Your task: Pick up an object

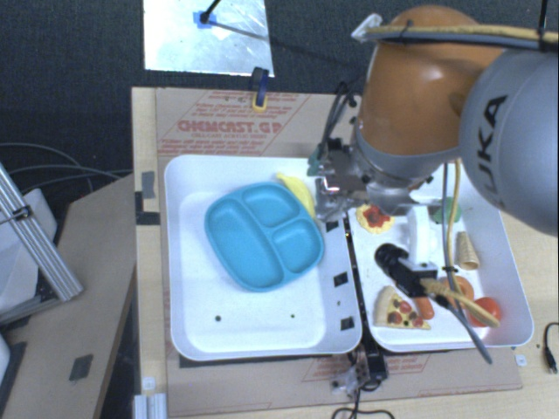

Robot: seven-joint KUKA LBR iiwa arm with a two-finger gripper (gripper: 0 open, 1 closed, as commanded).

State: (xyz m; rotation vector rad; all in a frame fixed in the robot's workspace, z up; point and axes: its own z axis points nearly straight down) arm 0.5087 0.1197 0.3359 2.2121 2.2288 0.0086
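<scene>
**Claw low at the seam between the bins, with a yellow piece wedged against the plate**

The claw point(330, 190) hangs low over the place where the two bins' walls meet. The wrist hides its tips, so it cannot be told whether it is open or closed, and nothing can be seen held in it.

The likeliest target is the yellow banana-shaped piece point(297, 194). It lies just beside the claw on the side away from the arm, inside the left bin point(188, 260). It appears to rest against the upper rim of the blue divided plate point(262, 234). Its long axis runs at a slant, with one tapered end pointing up and away from the claw and the other end down toward it.

Several things could go wrong from here:

- **Striking the plate:** the piece sits tight to the plate, so a descent may hit the plate's rim or push the plate aside instead of closing on the piece.
- **Slipping out:** a closing line along the slant, not across it, would probably squeeze the curved piece out.
- **Catching the walls:** the claw is close enough to the bin walls to snag them.
- **Wrong side of the seam:** a small round red-and-yellow piece point(376, 220) lies on the claw's other side, under the arm in the right bin point(517, 314). A drift that way could close the claw on nothing between the two.
</scene>
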